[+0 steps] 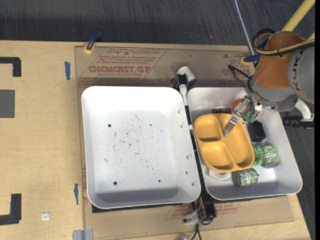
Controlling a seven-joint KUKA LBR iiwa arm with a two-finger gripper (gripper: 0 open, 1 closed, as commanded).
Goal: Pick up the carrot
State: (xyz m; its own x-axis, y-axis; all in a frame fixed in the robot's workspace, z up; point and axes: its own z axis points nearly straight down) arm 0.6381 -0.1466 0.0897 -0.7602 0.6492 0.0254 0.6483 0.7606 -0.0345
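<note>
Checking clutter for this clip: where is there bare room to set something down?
The left bin offers its whole floor. The right bin is crowded: yellow divided tray, green cans, and the tool over it.

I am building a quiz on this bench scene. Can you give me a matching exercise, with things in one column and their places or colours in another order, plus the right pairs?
Things:
1. yellow divided tray
2. green cans
3. gripper
4. left bin

Descriptions:
A. white, with faint scuffs and small dark dots on its floor
B. at the top right edge of the tray, in the right bin
C. two compartments, lying in the right bin
D. beside the tray, on its right and lower right

Pairs: 1-C, 2-D, 3-B, 4-A
</note>
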